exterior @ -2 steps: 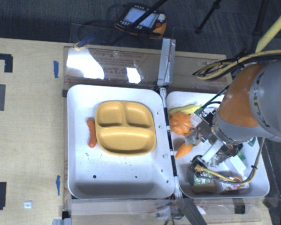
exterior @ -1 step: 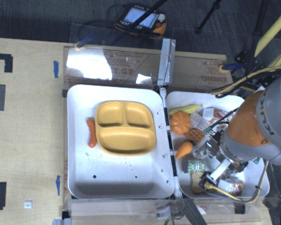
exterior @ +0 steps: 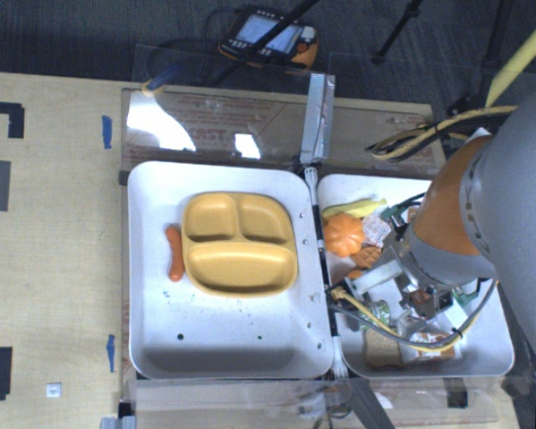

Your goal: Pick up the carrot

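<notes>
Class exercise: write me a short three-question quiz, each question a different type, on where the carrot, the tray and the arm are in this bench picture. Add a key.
1. True or false: the carrot lies in the left bin, just left of the yellow tray.
2. The arm is over which bin? A) left B) right
3. Fill in: the tray has ___ compartments.

Key: 1 true; 2 B; 3 three.

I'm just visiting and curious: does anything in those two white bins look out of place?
Mildly. The carrot lies loose on the left bin floor, against the yellow divided plate, not in it. Dark specks dot the floor below the plate.
</notes>
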`<state>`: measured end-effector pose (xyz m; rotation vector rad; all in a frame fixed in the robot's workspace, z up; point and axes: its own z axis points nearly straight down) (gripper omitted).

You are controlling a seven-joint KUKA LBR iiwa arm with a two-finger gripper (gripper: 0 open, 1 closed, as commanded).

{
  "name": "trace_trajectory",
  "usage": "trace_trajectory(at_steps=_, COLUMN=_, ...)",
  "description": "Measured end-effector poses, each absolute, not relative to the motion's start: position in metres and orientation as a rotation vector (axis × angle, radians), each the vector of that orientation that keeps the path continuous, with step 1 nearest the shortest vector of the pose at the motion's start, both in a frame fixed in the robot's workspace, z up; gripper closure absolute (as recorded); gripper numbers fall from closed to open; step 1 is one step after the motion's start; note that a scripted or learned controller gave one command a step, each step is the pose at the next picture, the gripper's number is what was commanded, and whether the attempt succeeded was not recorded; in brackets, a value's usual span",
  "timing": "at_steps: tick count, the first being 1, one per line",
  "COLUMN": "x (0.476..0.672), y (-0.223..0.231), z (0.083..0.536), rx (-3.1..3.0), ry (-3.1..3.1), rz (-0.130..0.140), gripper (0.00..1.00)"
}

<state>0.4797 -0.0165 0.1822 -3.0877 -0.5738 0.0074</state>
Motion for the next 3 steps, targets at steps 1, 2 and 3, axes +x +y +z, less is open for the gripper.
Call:
trace_trajectory(at_steps=1, x=0.555, y=-0.01, z=0.182, rx=-3.124, ry=-0.322, rz=0.009, gripper=0.0)
trace_trajectory(at_steps=2, x=0.598, y=-0.002, z=0.248, rx=-3.117, ry=-0.395, rz=0.005, gripper=0.0)
trace_trajectory(at_steps=3, x=0.579, y=-0.029, z=0.182, rx=-3.056, ry=-0.714, rz=0.012, gripper=0.0)
